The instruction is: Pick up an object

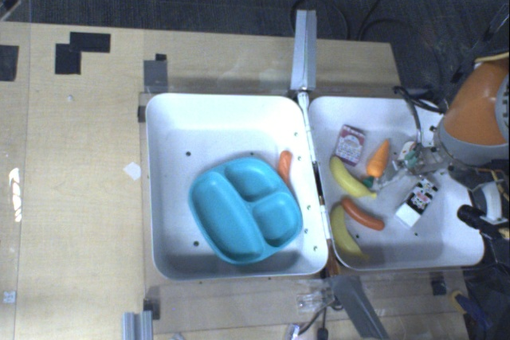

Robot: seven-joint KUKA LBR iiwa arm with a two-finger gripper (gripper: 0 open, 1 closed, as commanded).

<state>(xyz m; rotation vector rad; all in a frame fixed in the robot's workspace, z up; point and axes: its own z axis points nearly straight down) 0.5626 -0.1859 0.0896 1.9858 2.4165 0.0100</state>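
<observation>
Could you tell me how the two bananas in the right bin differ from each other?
The upper banana lies free on the bin floor, curving toward the carrot; the lower banana sits against the bin's left wall. The sausage lies across the lower banana's top, while the upper banana is uncovered. Both are yellow and curved.

A blue divided plate (245,209) is lying in the left bin (171,171); the gripper (408,158) is hanging beside a carrot (378,159) and bananas (351,179).
</observation>
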